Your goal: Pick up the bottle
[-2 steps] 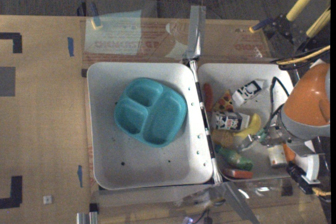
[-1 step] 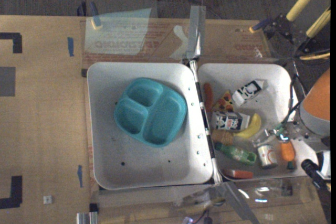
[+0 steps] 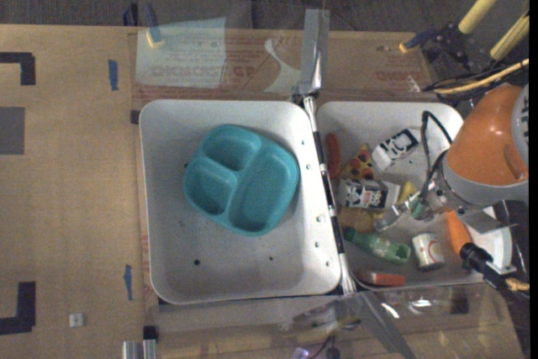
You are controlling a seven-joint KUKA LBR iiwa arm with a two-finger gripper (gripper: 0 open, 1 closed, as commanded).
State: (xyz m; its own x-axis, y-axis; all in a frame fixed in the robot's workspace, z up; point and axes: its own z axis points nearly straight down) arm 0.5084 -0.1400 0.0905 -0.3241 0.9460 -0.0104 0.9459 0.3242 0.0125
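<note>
- green bottle [image 3: 376,245] lies flat in right bin [image 3: 445,115], near its front-left corner
- hand [image 3: 402,213] hovers just above-right of bottle, grip state can't tell
- teal divided plate [image 3: 242,179] sits mid left bin [image 3: 168,206]

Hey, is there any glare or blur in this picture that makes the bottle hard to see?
Camera view: soft overall; the green bottle in the right bin reads clearly enough, glare sits on the clear sheet above the left bin, and the gripper is slightly blurred.
</note>
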